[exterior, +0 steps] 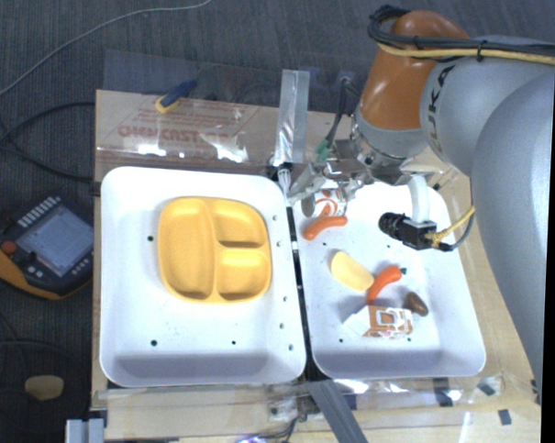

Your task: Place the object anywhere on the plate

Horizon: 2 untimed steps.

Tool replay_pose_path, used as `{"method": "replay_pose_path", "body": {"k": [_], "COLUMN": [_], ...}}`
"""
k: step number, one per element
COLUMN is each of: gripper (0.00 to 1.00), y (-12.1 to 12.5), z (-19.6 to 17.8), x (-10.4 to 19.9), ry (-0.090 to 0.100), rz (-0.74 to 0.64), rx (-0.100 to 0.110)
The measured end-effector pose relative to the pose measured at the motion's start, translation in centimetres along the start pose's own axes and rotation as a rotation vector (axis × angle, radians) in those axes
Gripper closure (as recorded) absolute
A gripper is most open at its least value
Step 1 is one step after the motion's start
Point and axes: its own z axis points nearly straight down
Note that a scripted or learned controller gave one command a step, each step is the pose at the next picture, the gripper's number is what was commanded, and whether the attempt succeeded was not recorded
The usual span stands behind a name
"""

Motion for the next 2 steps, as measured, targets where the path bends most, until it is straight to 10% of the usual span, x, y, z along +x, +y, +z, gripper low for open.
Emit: {"method": "replay_pose_path", "body": {"k": [1, 2], "gripper": [0.0, 0.0], "y": [0.0, 3.7], "z": [0.0, 3.3], "x": [0.0, 8.5], "ry": [0.0, -0.001], "rz": [0.0, -0.055], "rx": [0.0, -0.001]}}
